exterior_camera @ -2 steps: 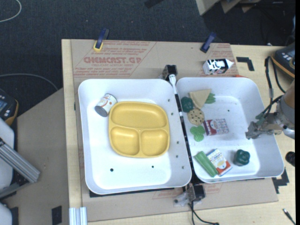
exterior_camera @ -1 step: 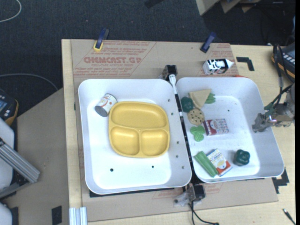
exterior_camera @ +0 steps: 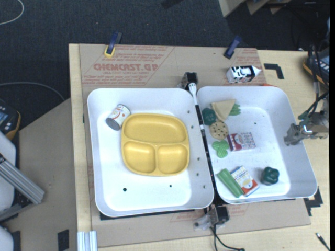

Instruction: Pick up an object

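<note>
- The gripper [exterior_camera: 296, 135] sits at the right rim of the right bin [exterior_camera: 293, 156], small and blurred; whether it is released or clenched I cannot tell, and nothing can be seen held in it
- Most of the arm is cut off by the right edge of the view; the grey wrist part and some dark cables above it are what can be made out
- The print on the red and white packet [exterior_camera: 242, 140] and on the small carton [exterior_camera: 244, 179] is too small to read
- The left bin [exterior_camera: 104, 156] holds a yellow divided plate [exterior_camera: 155, 143] with three compartments, lying flat near the middle
- A small white cup [exterior_camera: 118, 116] lies on its side just beside the plate's far left corner, its dark opening facing left
- In the right bin, far left, a tan wedge [exterior_camera: 223, 107] lies on something green, with a dark green round piece [exterior_camera: 209, 116] just left of it
- A brown speckled cookie [exterior_camera: 219, 129] lies near that, and a green leafy piece [exterior_camera: 221, 149] sits just nearer, beside the red and white packet
- Toward the near side, a green stick [exterior_camera: 229, 182] lies touching the small carton
- A dark green pepper [exterior_camera: 269, 175] sits apart at the near right, well clear of the gripper
- A black and white object [exterior_camera: 243, 73] rests on the bench beyond the right bin
</note>
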Robot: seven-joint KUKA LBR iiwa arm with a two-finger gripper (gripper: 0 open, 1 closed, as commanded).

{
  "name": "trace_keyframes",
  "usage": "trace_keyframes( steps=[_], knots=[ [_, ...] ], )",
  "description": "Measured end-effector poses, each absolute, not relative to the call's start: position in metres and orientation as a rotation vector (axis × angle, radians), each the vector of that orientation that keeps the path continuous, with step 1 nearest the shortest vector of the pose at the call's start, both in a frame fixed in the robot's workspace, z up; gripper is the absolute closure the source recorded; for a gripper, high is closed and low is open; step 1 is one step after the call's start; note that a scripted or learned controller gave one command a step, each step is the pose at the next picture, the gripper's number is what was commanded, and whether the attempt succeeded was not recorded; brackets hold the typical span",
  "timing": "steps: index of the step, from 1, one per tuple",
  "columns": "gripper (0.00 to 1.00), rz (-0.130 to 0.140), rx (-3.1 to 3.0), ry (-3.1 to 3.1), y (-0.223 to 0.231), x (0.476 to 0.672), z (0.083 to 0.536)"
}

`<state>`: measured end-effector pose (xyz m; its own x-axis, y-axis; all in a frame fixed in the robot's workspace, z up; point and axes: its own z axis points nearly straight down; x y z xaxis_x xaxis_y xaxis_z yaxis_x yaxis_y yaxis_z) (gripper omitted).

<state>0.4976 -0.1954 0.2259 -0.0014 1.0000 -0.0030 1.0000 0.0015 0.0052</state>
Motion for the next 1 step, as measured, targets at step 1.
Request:
trace_keyframes(
  steps=[1],
  knots=[
    [1.0, 0.004, 2.213, 2.225, -0.1428, 0.5186, 0.2348]
  ],
)
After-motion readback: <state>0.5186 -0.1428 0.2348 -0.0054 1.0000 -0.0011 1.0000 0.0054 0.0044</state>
